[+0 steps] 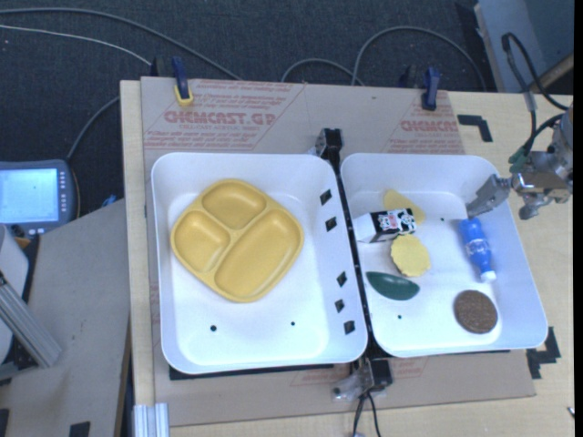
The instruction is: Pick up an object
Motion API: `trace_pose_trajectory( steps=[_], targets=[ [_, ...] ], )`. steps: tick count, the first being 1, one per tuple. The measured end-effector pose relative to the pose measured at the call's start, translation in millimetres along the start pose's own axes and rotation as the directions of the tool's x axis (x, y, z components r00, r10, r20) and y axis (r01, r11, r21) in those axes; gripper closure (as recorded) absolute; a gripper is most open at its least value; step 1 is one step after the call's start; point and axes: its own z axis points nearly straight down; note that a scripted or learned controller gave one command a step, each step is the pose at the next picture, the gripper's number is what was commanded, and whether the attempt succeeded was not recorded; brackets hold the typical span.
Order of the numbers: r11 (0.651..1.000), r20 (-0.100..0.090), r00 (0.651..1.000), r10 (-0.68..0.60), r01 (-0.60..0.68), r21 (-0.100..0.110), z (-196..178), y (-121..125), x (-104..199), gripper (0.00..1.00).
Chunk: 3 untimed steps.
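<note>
so, starting at the left, the left bin (173, 335) holds a yellow divided plate (237, 239), lying flat and well apart from the arm. past the black divider, the right bin (524, 330) has the small stuff: a black-and-white carton (390, 223) on its side, a pale yellow piece (399, 200) just behind it, a yellow round chip-like piece (411, 256) in front, a dark green leaf shape (393, 286) nearer the front edge, a brown round disc (475, 310) toward the front right corner, and a blue bottle (476, 248).

the gripper (506, 197) sits at the far right rim of that bin, with one grey finger (485, 196) pointing down and left into it. its two fingers look spread apart with nothing between them, though the far one is hard to read against the wrist.

the blue bottle is the nearest thing, lying just below and slightly left of the claw. its long axis runs roughly front to back, white cap toward the front. i reckon the claw would need to close across its narrow width, not along it.
</note>
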Motion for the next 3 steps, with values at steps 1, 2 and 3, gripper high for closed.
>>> trace_pose_trajectory(
  steps=[1,2,3],
  targets=[
    [1.0,0.003,1.0,-0.003,0.003,-0.013,-6.8,2.1,0.5,0.0],
    [1.0,0.001,1.0,-0.003,0.003,-0.008,36.5,7.3,0.4,0.0],
    [1.0,0.002,1.0,-0.003,0.003,-0.008,79.5,9.4,-2.8,0.0]
  ],
)
